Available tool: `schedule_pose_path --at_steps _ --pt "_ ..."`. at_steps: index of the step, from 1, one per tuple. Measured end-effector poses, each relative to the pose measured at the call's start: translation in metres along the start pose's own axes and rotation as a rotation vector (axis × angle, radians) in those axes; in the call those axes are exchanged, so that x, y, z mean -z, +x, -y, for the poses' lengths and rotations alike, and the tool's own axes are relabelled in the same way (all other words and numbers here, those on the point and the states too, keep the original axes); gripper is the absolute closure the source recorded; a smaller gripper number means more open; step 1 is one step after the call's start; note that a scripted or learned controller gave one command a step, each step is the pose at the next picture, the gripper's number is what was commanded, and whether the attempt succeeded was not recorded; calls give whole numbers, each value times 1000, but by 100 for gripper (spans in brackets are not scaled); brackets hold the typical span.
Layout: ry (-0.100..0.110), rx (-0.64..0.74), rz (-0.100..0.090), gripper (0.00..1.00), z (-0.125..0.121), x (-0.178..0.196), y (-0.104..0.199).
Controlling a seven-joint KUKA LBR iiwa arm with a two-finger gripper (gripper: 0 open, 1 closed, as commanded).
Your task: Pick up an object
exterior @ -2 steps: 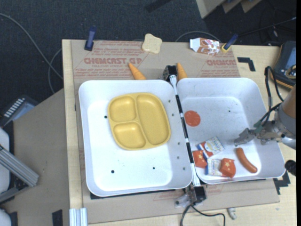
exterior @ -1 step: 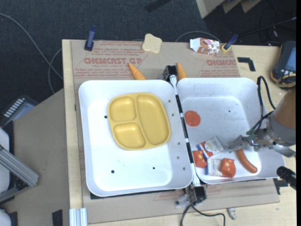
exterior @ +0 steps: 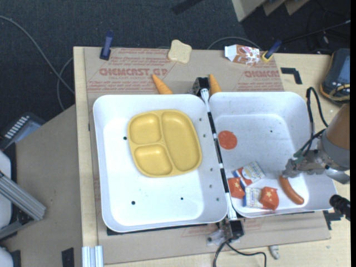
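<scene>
Presently: gripper (exterior: 293,168) low in right bin (exterior: 261,107), near worktop's right edge, just above sausage (exterior: 292,189). Jaws' state: cannot tell. Nothing lifted; pick pending.

The grey arm with its orange band reaches in from the right, its wrist lowered and the metal two-finger claw (exterior: 293,168) pointing leftward ahead of it.
</scene>
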State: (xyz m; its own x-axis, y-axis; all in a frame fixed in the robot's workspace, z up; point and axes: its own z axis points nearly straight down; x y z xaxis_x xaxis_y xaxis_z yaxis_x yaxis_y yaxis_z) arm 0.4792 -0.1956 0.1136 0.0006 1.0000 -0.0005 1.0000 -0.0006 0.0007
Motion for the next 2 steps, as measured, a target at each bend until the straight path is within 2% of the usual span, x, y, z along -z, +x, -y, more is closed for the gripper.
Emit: schedule_pose_path --at_steps 1,2 --pt "-2 0 1 100 0 10 0" --pt "-2 0 1 0 0 10 0"
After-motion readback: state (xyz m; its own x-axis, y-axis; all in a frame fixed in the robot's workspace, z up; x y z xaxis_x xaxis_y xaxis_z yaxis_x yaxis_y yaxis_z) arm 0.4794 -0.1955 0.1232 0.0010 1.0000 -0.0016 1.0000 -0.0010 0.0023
